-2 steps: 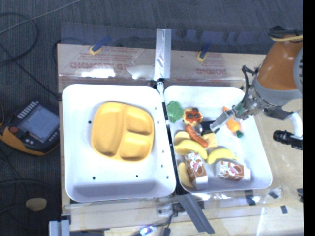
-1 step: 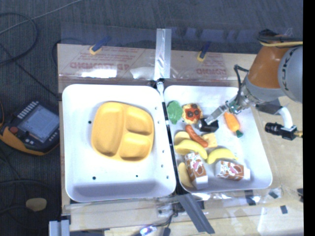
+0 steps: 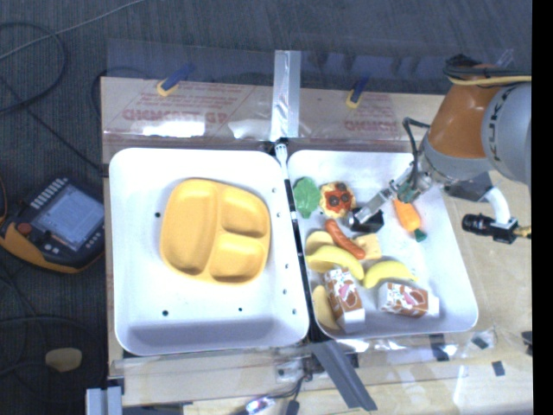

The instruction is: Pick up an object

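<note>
Hovering over right bin (image 3: 458, 292), gripper (image 3: 367, 219) near carrot (image 3: 408, 215); grasp state cannot be told. Carrot probably light, stiff plastic; best pinched mid-body.

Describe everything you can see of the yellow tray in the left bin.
The yellow tray is a rounded-square plate, glossy like moulded plastic, split by raised ridges into three compartments: one large on the left and two smaller on the right. It lies flat, turned slightly askew, near the middle of the left bin, resting on the bin's white floor. Nothing lies in it and nothing else touches it. Its surface looks clean and undamaged.
</note>
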`<control>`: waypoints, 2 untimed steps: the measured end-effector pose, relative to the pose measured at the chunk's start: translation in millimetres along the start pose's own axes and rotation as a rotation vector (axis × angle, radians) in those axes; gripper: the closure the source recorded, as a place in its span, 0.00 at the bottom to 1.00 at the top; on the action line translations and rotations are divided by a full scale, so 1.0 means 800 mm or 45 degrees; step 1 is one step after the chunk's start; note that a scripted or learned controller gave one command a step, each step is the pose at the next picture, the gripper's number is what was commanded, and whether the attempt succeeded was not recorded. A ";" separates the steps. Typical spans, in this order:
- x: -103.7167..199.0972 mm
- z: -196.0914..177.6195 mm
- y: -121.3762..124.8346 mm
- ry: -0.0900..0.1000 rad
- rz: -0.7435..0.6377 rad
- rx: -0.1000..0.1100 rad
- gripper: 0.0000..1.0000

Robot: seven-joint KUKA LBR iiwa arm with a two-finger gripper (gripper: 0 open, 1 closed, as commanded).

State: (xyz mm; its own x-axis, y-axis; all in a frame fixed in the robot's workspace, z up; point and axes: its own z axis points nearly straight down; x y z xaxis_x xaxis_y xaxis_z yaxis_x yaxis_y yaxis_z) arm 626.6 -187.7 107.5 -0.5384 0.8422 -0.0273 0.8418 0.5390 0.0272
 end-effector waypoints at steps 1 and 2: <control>0.049 0.001 0.092 0.003 0.025 0.017 0.00; -0.025 -0.011 0.051 0.023 -0.016 0.022 0.00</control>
State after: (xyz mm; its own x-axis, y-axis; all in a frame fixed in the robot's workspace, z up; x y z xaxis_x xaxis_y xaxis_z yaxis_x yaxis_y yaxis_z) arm 671.2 -182.1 118.1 -0.5497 0.8353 -0.0095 0.8353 0.5498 0.0097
